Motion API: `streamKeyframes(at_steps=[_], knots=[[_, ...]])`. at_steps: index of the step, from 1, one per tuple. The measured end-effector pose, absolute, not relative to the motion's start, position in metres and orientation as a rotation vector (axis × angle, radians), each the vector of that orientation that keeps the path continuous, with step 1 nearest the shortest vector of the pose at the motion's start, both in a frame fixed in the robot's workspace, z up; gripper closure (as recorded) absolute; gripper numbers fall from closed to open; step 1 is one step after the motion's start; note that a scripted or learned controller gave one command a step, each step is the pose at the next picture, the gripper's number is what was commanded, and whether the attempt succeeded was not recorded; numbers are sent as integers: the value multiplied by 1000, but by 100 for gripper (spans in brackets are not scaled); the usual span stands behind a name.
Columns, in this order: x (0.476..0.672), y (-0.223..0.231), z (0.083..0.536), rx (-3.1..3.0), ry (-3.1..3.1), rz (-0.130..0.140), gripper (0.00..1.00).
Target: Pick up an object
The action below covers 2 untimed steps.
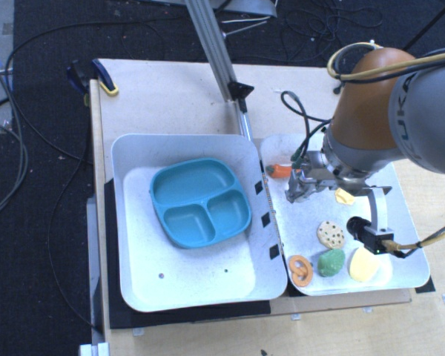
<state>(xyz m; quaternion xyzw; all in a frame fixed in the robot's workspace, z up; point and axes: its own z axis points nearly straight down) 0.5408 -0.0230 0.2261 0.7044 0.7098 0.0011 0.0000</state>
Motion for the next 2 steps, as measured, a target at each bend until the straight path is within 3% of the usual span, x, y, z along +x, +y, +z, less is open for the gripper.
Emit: streamKeyframes(at_steps=[2], knots=[[544,85,229,2212,2232,2,100]])
